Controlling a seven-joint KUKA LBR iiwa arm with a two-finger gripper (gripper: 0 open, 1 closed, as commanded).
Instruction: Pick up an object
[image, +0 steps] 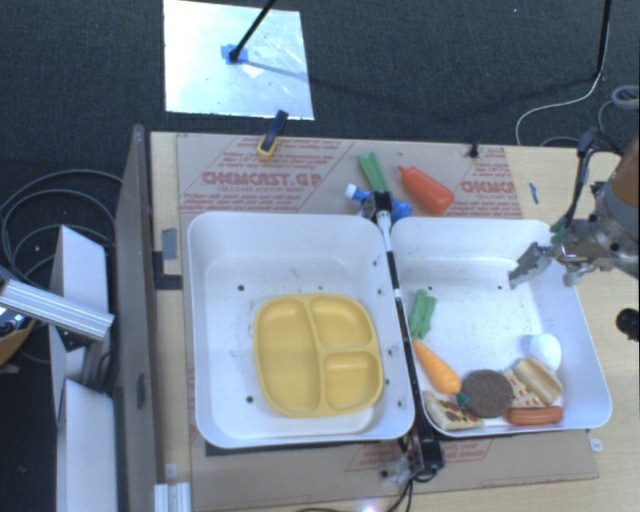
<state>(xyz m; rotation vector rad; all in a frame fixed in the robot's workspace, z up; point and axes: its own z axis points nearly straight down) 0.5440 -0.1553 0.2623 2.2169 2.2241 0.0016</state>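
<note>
Carrot (437, 366) — orange, tapered, lying in right bin (575, 330); fingers (523, 268) spread, grasping nothing

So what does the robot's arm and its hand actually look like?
At the camera view's right edge, the arm is grey metal with a slice of orange band above the wrist. Its hand is small, dull grey and silvery, ending in two thin fingers. Thin dark cables run alongside it.
</note>
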